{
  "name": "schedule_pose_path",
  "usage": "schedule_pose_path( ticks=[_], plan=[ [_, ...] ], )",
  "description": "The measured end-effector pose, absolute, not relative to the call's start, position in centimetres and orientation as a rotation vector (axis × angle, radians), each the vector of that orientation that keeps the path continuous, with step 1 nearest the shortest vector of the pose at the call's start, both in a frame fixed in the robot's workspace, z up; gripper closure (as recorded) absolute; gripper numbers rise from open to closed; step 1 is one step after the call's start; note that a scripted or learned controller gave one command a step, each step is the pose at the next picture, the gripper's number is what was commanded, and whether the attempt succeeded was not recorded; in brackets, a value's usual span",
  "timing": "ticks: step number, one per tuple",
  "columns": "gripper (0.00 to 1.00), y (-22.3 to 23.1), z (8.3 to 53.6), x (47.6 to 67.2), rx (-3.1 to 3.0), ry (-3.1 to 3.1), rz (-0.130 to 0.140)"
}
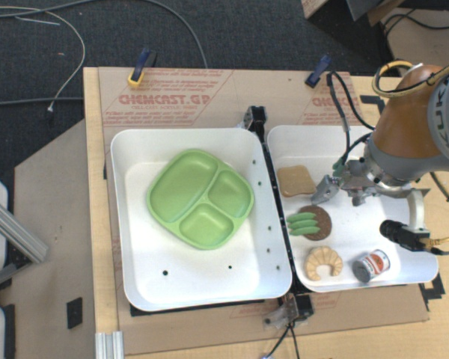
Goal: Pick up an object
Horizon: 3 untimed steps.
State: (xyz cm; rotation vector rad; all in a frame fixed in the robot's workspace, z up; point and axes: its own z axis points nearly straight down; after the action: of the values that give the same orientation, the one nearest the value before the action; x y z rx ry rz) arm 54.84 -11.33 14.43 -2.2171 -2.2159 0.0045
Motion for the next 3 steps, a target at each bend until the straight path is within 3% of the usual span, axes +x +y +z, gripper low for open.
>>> schedule_pose_path(
  ticks=[1, 2, 3],
  plan=[
    [0.0, -11.3, 9.2, 54.8, -2.22, -2.217, 0.002],
    [1.0, -11.3, 10.7, 55.0, -2.224, -2.221, -0.005],
    [1.0, -11.7, 15.0, 55.0, -2.224, -2.224, -0.003]
  ],
)
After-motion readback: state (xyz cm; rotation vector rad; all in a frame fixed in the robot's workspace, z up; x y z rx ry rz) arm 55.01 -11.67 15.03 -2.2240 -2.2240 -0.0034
